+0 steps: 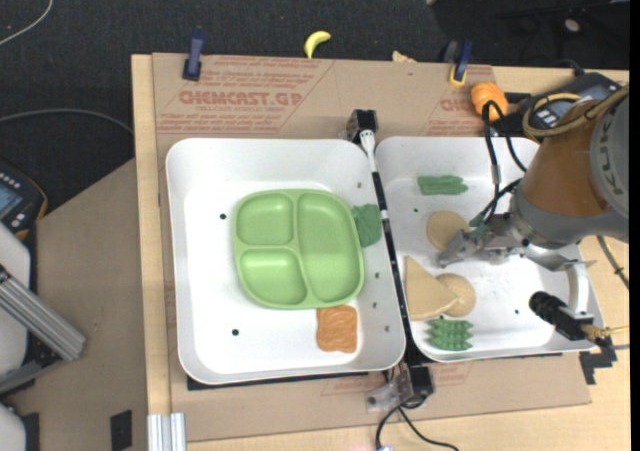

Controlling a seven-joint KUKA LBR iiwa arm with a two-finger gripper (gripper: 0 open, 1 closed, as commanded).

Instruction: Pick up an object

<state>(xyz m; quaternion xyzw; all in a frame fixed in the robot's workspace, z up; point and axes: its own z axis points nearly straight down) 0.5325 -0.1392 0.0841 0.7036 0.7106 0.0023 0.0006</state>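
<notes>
Arm: grey, with an orange band, highest in the scene and so nearest the lens; it reaches in from the right over the right bin (pixel 560 334).
Claw (pixel 462 244): low in the right bin, its tips at the right edge of a tan round piece (pixel 441 229); whether the tips are apart or together cannot be told, and nothing shows between them.
Right bin contents: 1 flat green piece (pixel 441 185) at the far side, the tan round piece mid-bin, a tan wedge (pixel 424 292) touching a 2nd tan round (pixel 459 291) nearer the front, and a ridged green piece (pixel 448 335) at the front edge.
Left bin (pixel 195 239): a green tray (pixel 298 247) with 3 compartments, an orange piece (pixel 337 329) just in front of it, and a darker green piece (pixel 368 224) at the tray's right rim, against the bin wall.
Counter (pixel 260 94): brown board under both bins.
Step in hand: judged to be closing in on the tan round piece beside the claw.
Doing it well: centre the claw over that piece before shutting, since it looks thin and flat and could slip out. Keep off the wedge and its neighbour, so only 1 item comes up, and lift straight.
</notes>
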